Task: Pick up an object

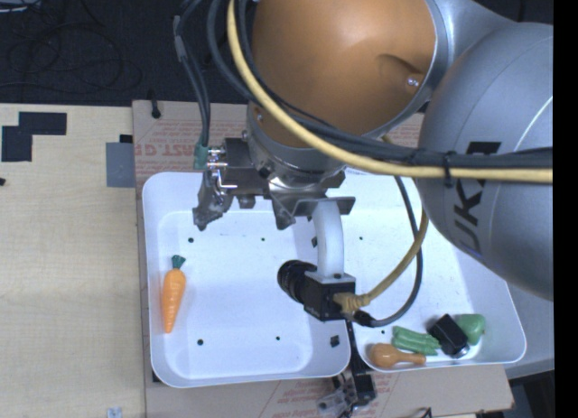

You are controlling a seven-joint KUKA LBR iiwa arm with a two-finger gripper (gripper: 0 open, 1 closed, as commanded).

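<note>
A toy carrot (172,292) with a green top lies near the left wall of the left bin (237,364). My gripper (242,218) hangs over the back of that bin, up and to the right of the carrot and well apart from it. One dark fingertip (202,217) points down at the left and the other sits further right. The fingers stand open with only the white bin floor between them. The big grey arm with its orange band hides the back of both bins.
The right bin (515,346) holds a green bean pod (415,339), a black block (449,335), a green piece (471,324) and an orange pear-shaped toy (394,356) at its front. A black unit (312,290) on a white tube, with a yellow cable, hangs over the bins' divider.
</note>
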